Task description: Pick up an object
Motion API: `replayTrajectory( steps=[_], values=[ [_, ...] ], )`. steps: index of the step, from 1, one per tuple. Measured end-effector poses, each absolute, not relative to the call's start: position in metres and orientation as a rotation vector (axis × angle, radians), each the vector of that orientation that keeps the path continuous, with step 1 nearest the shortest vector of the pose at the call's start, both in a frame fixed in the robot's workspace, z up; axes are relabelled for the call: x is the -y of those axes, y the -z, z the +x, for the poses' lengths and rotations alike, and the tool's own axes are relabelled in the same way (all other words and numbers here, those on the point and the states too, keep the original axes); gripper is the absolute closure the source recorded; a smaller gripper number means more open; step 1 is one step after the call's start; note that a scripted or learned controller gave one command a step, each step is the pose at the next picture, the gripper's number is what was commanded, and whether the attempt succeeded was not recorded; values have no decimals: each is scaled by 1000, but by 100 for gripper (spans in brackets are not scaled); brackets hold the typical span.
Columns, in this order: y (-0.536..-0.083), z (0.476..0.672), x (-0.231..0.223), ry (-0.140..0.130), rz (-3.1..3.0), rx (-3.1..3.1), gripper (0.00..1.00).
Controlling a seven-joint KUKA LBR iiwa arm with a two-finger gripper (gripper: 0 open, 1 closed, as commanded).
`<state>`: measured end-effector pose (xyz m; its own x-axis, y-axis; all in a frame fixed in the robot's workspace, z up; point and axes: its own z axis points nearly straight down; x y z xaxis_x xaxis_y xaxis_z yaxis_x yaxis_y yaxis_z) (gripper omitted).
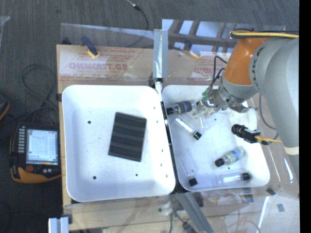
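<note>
My gripper (203, 109) hangs low over the back of the right bin (260, 171), under the grey arm with its orange band. Just to its left lies a small bottle (179, 108) with a black cap and a yellow and blue label. A clear tube (186, 127) with a black end lies in front of the gripper. Further forward rest another small black-capped bottle (229, 158) and a long clear tube (233, 178). Nothing can be seen held in the gripper.
The left bin (77, 174) holds a black ribbed rectangular pad (127, 136). A small black cap (192, 181) sits at the right bin's front left. A handheld control pendant (35, 152) lies on the floor, left of the bench.
</note>
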<state>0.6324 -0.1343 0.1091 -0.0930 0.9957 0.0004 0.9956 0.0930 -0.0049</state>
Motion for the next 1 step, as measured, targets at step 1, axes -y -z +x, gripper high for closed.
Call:
replayTrajectory(
  steps=[1],
  values=[
    [-222, 666, 65, -7, -2181, 2260, 100]
  ],
)
